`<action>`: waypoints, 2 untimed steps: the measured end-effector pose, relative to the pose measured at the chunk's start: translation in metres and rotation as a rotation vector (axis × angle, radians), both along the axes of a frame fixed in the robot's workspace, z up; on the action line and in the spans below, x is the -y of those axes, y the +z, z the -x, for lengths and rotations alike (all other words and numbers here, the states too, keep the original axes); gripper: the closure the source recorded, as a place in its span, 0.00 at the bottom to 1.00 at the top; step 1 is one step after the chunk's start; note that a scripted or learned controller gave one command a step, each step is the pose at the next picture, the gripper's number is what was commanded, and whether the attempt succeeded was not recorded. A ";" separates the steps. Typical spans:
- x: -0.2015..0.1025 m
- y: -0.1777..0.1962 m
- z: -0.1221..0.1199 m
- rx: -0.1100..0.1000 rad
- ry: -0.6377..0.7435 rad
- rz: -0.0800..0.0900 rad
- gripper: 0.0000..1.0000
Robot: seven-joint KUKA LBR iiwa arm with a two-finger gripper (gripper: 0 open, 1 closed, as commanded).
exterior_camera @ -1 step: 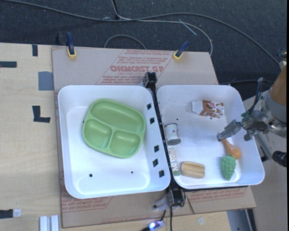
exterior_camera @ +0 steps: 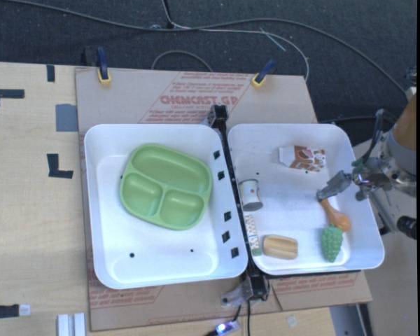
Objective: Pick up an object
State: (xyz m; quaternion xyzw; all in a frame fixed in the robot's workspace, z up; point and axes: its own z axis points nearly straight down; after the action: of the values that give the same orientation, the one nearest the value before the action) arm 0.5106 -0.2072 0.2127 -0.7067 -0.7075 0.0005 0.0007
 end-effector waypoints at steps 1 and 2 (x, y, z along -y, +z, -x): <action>-0.005 -0.062 0.007 -0.006 -0.001 -0.001 0.00; -0.002 -0.107 0.009 -0.004 0.002 -0.007 0.00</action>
State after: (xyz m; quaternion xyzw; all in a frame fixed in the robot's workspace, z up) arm 0.5014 -0.2054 0.1061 -0.7061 -0.7081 -0.0007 0.0045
